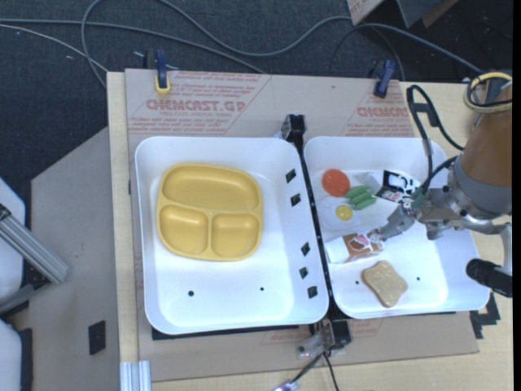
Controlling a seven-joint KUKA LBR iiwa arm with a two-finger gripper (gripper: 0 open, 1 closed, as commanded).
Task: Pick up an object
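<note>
Camera view: the tool (pixel 383 233) is seen low in the right bin (pixel 456 296), reached in from the right, its tip just at the small red-and-white packet (pixel 358 244). Whether the fingers are apart or together cannot be told, as they are too small and blurred; contact with the packet seems likely but is not certain. A tan, bread-shaped piece (pixel 384 283) lies just below it. Above are found a round orange-red object (pixel 335 182), a green pod-like item (pixel 360 195), a small yellow ball (pixel 344 213) and a black-and-white card (pixel 396 184). In the left bin (pixel 220 300) a smooth yellow divided plate (pixel 210 211) is set. Both bins are carried on a cardboard-covered tabletop (pixel 203 96).
</note>
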